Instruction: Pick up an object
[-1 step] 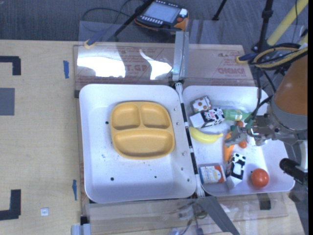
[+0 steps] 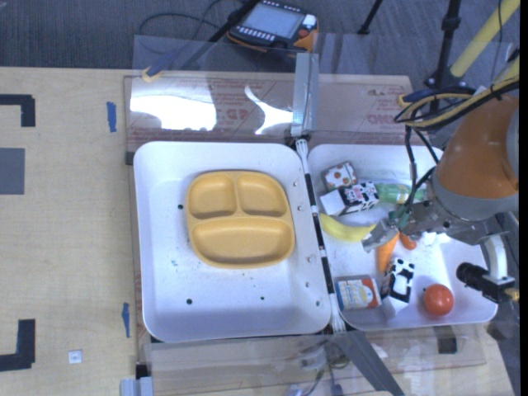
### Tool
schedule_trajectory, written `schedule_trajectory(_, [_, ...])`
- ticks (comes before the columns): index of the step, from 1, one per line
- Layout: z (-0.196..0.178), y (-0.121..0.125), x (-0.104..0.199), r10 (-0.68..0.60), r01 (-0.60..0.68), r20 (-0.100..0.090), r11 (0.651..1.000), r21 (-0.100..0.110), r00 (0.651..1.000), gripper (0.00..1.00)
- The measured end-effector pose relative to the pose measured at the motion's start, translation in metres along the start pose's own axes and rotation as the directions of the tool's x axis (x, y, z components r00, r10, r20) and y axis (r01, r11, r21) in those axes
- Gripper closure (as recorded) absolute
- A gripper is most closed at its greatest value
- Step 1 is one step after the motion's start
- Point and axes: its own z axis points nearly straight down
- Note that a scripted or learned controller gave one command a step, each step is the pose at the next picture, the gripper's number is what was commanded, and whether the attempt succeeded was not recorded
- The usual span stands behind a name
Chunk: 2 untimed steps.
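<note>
Approach step: pincer (image 2: pixel 388 236) low in right bin (image 2: pixel 470 316), between banana (image 2: pixel 345 228) and carrot (image 2: pixel 385 255); finger state cannot tell. Next: settle on one, close.

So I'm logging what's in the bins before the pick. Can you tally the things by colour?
Yellow: 2 — divided plate in the left bin, banana in the right bin
Red: 1 — tomato
Orange: 2 — carrot, small carton
Black and white: 2 — cow toy, patterned toy
Green: 1 — item, partly hidden
Total: 8
</note>
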Motion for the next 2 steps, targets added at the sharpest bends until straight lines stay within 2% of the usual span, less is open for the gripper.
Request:
schedule_trajectory(1, [0.062, 0.004, -0.014, -0.162, 0.162, 0.002, 0.987, -0.005, 0.987, 0.00])
schedule_trajectory(2, [0.051, 0.006, -0.015, -0.160, 0.160, 0.007, 0.987, -0.011, 0.987, 1.00])
